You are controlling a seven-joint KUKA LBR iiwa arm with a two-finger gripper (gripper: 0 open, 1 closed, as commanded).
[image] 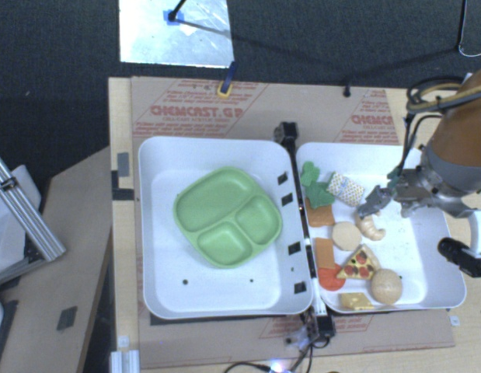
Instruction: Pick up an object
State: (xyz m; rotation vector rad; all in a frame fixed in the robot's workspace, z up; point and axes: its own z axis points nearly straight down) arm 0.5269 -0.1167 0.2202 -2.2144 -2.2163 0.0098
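Note:
The right bin point(426, 247) holds several toy foods. Among them are a green leafy piece point(314, 186), a small patterned box point(346, 187), an orange cracker point(321, 215) and a cream round point(346, 235). A pizza slice point(359, 264), a tan ball point(386, 286), a red slice point(330, 278) and a yellow piece point(353, 301) lie nearer the front. My gripper point(374, 205) reaches in from the right, pointing down-left, right over a curved tan piece point(371, 226). Nothing shows in its grasp.
A green divided plate point(224, 216) lies in the left bin point(158, 154). A black divider with clips point(296, 208) runs between the bins. The arm's grey body and cables point(450, 154) cover the right bin's far right corner. A foil sheet point(176, 20) lies beyond the bench.

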